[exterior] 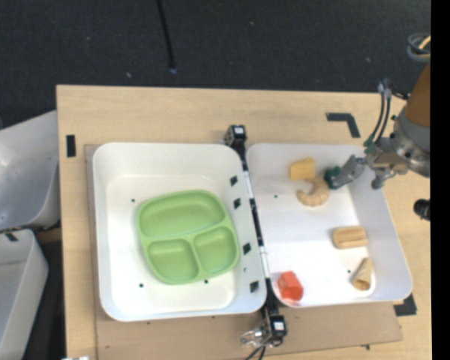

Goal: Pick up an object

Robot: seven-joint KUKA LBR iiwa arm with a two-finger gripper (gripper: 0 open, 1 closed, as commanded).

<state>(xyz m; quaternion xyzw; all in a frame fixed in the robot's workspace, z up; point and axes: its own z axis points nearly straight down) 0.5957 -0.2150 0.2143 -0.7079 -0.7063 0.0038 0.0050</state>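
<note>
Curved tan piece (313,196): it lies in the right bin (382,223), near the top, just below the gripper's tip.
Gripper (336,175): it reaches in from the right, low over the right bin; open or closed cannot be told, and nothing shows in its grip.
Yellow block (302,169): just left of the gripper, near the bin's top.
Brown block (349,237): in the middle of the right bin.
Tan wedge (362,274): near the bottom right corner.
Red thing (289,286): at the bottom left corner of the right bin.
Green tray (187,235): it lies in the left bin (112,201) and has three parts.
</note>
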